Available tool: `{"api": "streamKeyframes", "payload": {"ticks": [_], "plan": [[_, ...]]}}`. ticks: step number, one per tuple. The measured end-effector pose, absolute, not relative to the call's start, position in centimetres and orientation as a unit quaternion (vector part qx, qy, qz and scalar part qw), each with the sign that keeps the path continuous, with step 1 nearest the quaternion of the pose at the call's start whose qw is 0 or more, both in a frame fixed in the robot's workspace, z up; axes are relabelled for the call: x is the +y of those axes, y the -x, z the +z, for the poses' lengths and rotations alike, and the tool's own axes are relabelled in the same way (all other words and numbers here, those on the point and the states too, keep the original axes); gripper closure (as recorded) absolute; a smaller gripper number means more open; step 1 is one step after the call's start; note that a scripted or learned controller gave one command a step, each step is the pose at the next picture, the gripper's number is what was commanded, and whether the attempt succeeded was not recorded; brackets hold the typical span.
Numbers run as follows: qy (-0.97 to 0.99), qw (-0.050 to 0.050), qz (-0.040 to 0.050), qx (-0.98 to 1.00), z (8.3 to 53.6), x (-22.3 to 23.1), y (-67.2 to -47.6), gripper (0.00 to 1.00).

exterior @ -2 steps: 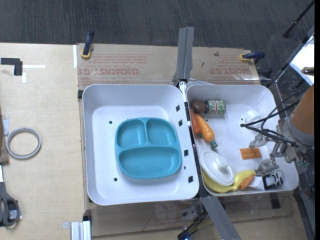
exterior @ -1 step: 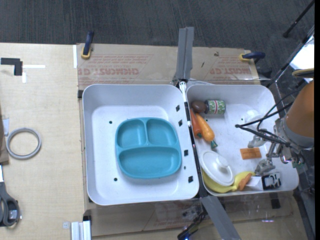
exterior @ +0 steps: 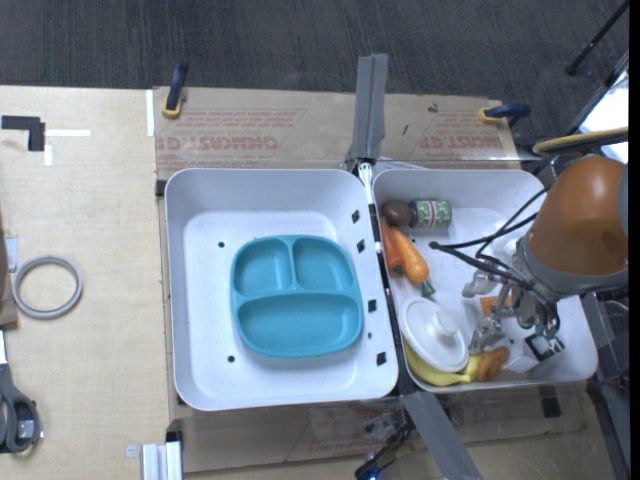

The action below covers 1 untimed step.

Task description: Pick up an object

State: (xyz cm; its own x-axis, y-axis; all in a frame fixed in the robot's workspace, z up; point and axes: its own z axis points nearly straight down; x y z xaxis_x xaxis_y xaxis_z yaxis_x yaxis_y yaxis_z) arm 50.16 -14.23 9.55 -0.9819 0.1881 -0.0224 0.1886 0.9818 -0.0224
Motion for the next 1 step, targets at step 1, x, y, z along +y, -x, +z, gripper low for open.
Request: {"api": "streamKeyframes", "payload": {"ticks": [1], "plan": [[-0.099,0.000,0.0002,0.995,8.92,-22.22,-59.00,0.00]]}}
